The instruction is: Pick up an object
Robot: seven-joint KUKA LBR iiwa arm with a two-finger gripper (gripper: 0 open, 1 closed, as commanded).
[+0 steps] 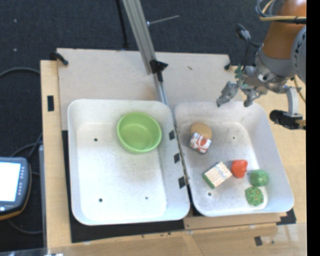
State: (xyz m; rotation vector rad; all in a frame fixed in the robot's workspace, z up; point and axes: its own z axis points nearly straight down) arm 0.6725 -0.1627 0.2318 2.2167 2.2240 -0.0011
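The two-finger gripper [236, 96] is hanging at the upper right of the frame, its fingers spread wide with nothing between them, poised over the far rim of the right-hand shallow white bin [274, 143]. The grey arm with its orange band [284, 31] is reaching in from the right edge, which would explain why the gripper is sitting at that back corner.

Candidates are all lying lower in that bin: a tan-topped red-and-white can [200, 137] near the centre, tipped on its side; toward the lower right, a small white printed box [217, 174] just beside a red pepper-like toy [239, 168], with two green toy vegetables [256, 187] close by. Over in the left white bin [85, 196], a lime-green plastic bowl [139, 132] is sitting upright. My read: descent not yet begun, and the can looks the nearest pick.
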